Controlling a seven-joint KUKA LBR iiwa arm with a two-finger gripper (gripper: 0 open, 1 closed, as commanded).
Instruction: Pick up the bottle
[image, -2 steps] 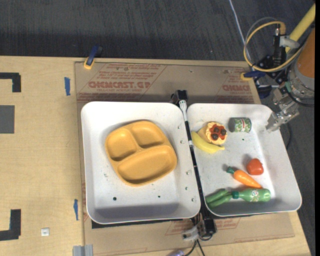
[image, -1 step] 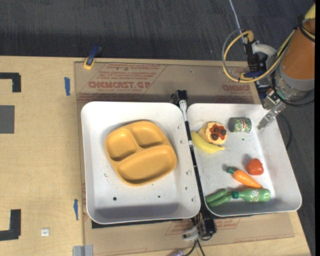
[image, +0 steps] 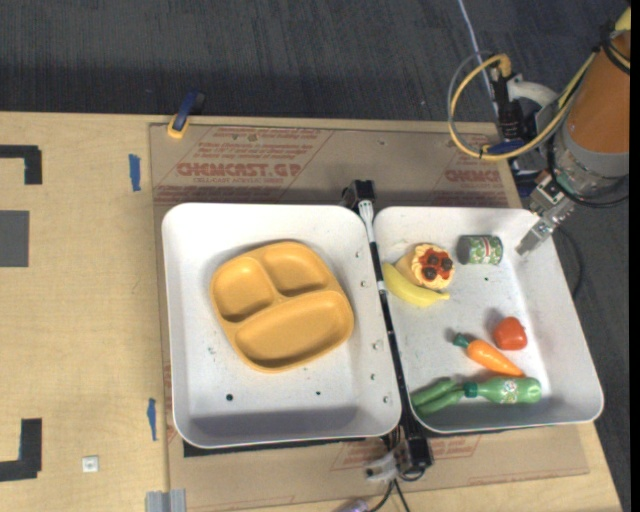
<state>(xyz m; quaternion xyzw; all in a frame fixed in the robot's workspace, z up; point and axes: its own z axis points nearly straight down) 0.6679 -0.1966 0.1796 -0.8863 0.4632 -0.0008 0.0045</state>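
A green plastic bottle (image: 500, 390) lies on its side near the right bin's (image: 560, 300) near edge, long axis left-right, cap pointing left. The metal gripper (image: 535, 234) hovers far-right, finger state unclear.

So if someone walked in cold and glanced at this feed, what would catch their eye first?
Probably the big yellow three-compartment plastic plate in the left white bin. Next, the cluster of toy food in the right white bin, with the green plastic bottle lying on its side near the front edge. The metal claw sits over that bin's far right corner.
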